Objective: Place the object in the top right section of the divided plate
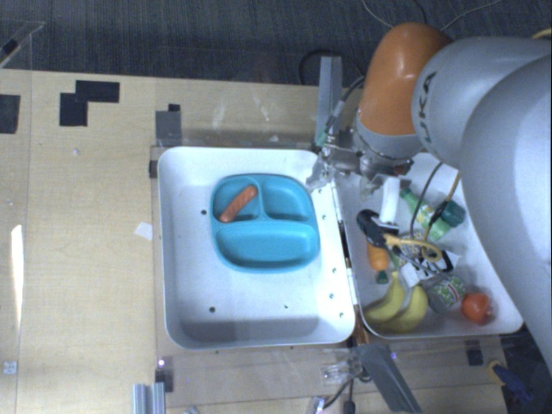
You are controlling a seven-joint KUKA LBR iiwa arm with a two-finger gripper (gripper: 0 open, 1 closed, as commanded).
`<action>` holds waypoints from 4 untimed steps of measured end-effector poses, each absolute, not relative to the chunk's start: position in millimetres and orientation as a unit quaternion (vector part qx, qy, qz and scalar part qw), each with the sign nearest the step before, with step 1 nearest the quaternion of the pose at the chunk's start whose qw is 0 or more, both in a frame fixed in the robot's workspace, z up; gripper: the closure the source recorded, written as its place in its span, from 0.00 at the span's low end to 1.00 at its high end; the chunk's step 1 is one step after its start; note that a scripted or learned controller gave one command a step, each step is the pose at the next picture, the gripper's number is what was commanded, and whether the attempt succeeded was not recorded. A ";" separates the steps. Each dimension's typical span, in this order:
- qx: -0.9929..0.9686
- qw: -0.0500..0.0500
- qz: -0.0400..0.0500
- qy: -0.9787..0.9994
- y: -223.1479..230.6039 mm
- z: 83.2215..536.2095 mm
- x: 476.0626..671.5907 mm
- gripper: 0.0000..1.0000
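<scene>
Item: blue plastic divided plate (263,231) in left white bin (185,257), orange sausage-shaped piece (238,203) in its top-left section. Two-finger gripper (379,179) over cluttered right bin (492,304) (finger state cannot be told). Risk: 1 poor grasp among crowded items, likely dropping short.

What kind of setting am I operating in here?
Probably a robotics lab bench: two white bins fixed to a wooden tabletop, a blue divided plate with a toy sausage, and toy bananas.

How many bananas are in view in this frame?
2, both in the right bin at its near edge: one banana on the left, the second banana touching it on the right. The arm may hide more.
</scene>
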State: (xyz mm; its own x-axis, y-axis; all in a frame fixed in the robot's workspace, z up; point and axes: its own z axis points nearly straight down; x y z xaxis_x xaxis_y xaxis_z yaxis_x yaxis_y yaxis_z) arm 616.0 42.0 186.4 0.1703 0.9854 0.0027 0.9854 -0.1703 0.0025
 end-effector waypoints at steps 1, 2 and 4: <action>0.765 0.001 0.004 0.644 42.5 198.0 617.5 1.00; 0.717 0.001 0.002 0.698 94.2 201.1 618.4 1.00; 0.613 0.001 0.003 0.790 191.7 154.3 669.3 1.00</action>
